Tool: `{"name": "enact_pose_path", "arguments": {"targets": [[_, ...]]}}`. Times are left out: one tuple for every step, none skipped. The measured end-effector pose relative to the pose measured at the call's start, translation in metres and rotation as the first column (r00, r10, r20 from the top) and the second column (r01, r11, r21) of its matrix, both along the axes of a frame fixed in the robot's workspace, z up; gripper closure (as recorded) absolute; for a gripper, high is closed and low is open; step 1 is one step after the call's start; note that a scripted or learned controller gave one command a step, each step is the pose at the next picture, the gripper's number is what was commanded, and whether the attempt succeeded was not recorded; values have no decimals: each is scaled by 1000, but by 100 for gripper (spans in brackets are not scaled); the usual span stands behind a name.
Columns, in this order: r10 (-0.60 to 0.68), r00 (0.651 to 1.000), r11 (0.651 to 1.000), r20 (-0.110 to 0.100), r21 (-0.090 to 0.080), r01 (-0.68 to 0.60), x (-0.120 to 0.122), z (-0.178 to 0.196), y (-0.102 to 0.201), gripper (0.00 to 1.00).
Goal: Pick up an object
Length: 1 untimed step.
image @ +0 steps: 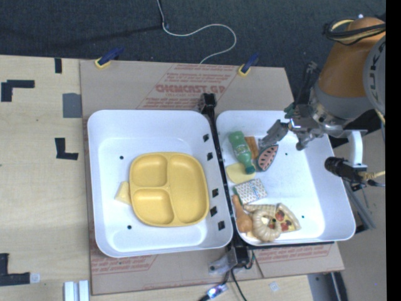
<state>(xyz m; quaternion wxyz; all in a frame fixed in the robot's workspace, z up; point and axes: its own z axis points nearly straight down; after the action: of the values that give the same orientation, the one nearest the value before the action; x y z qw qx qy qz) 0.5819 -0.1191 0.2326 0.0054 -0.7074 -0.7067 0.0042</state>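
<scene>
The watermelon slice (pixel 267 157) lies just below and left of the gripper (pixel 287 137), its long axis tilted up toward the near finger, close under it but apart from it. The gripper hangs spread, pinching nothing, over the upper part of the right bin (pixel 326 187). Left of the slice stands a green bottle (pixel 240 149); further down lie a pizza slice (pixel 285 218) and other toy food.

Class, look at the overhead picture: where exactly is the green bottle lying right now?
The green bottle lies in the right bin, near its left wall, beside the watermelon slice and above the yellow wedge.
</scene>
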Motion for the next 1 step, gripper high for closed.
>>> {"name": "enact_pose_path", "arguments": {"targets": [[3,1000,1000,12,-1,-3,2,6,0,0]]}}
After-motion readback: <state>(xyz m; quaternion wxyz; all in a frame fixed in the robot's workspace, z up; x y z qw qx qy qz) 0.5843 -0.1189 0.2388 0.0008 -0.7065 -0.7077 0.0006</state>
